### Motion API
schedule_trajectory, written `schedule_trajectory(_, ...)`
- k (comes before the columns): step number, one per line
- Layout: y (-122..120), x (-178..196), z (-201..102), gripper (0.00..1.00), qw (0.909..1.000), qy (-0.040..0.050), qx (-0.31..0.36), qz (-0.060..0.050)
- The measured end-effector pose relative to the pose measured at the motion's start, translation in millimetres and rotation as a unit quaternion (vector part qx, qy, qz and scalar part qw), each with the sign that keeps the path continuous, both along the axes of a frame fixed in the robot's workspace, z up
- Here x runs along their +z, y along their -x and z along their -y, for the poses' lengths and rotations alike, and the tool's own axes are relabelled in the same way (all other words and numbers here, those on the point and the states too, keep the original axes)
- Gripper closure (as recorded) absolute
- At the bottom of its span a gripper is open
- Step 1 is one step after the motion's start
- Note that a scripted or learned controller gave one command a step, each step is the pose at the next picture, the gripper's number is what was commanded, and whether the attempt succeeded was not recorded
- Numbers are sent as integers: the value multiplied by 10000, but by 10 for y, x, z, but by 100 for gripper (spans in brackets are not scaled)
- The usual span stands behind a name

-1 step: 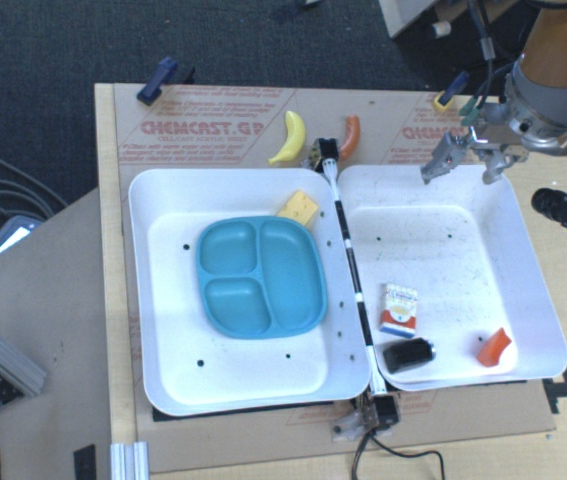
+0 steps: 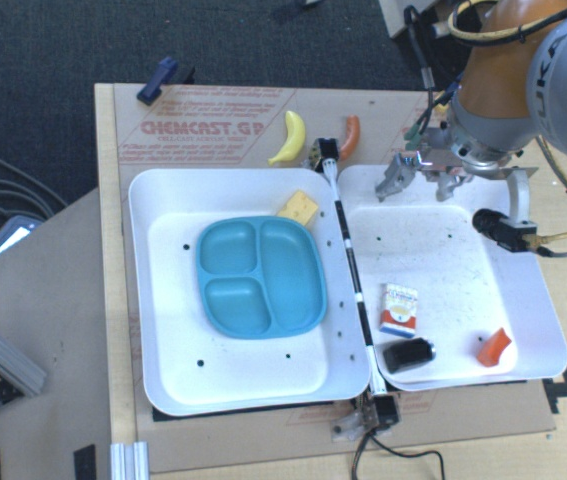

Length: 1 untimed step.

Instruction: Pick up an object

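The pincer [image 2: 422, 178] hangs spread and empty over the right bin's [image 2: 523, 368] far edge, approach step; nearer the camera lie a small carton [image 2: 399, 308], black block [image 2: 408, 354], orange piece [image 2: 494, 347]; next, descend onto one.

Right bin [image 2: 523, 298]: centre floor open; carton [image 2: 399, 308], black block [image 2: 408, 354], orange piece [image 2: 494, 347] crowd near edge. Left bin [image 2: 163, 268]: blue divided plate [image 2: 261, 275] occupies middle.

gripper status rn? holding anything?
Gripper: open, holding nothing, above the far edge of the right bin.
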<state>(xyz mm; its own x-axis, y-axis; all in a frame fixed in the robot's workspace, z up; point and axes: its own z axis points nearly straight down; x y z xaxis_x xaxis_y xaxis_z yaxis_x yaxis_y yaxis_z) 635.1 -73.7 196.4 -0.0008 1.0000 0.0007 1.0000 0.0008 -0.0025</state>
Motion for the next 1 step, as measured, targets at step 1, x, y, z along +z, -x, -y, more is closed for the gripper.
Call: schedule_trajectory(1,234,-456,237,0,10000,3,-8,-1)
